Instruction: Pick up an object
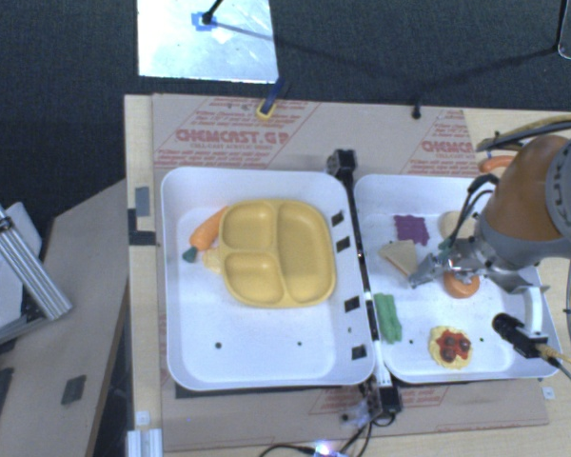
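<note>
Bins sit side by side on the bench: the left bin (186, 350) holds a yellow tray (271, 252) with a carrot (207, 228) tucked against its left edge. The right bin (514, 365) carries the loose pieces, which is presumably why the arm (538, 198) has reached in from the right over it.

The gripper (444, 270) hangs low over the middle of the right bin. Its fingers look parted, one grey tip pointing left toward a tan wedge (400, 255) and the other lying at an orange disc (462, 285). Nothing can be seen clamped between them, so I judge no object is held yet.

Candidates for the pick lie close about: the orange disc just beside the gripper, the tan wedge just left of it, a purple piece (411, 228) farther off, a green strip (388, 316) near the bin's left wall, and a red-and-yellow piece (451, 347) at the near side. The orange disc appears the likeliest target.
</note>
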`<action>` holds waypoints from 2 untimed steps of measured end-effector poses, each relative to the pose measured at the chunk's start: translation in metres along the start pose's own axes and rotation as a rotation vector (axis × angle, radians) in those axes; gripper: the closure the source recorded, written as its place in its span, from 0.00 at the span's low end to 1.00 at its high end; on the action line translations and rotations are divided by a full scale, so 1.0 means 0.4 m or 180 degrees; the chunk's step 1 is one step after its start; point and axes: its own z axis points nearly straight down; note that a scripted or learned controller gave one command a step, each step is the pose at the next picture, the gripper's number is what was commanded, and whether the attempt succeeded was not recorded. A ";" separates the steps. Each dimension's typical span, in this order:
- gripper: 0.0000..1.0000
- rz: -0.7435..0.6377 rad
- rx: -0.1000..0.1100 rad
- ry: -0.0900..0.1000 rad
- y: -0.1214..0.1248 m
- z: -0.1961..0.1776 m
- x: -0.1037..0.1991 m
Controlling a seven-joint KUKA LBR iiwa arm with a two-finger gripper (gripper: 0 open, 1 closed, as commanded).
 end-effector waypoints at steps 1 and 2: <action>1.00 0.0002 -0.0043 -0.0033 0.007 -0.032 -0.009; 1.00 -0.0005 -0.0001 -0.0003 -0.001 -0.143 -0.005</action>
